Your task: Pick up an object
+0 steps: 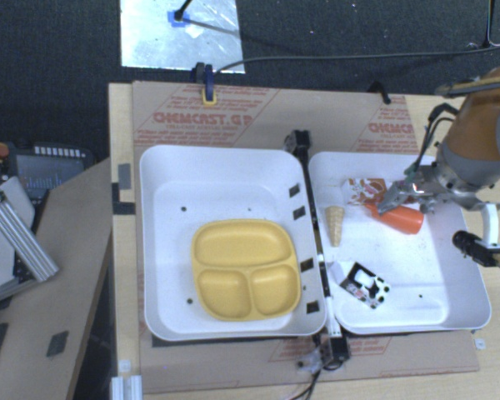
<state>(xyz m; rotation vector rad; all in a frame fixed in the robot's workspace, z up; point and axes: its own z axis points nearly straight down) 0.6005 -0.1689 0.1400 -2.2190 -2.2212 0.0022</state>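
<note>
Claw low in the right bin, over the orange object.

Nearest in the right bin (462, 307) lies a small black-and-white object (365, 284), flat on the bin floor. Across the divider, the left bin (162, 182) carries a yellow three-compartment tray (245, 267). Farther in, a pale cone (336, 223) rests near the right bin's left wall, tip toward the near side. Just beyond and to its right, an orange object (402, 218) lies beside a red-and-white packet (363, 190). The claw (402, 195) sits right over the orange object's far end; whether its fingers are apart or clamped cannot be told. The bench (258, 111) board runs behind both bins.
</note>
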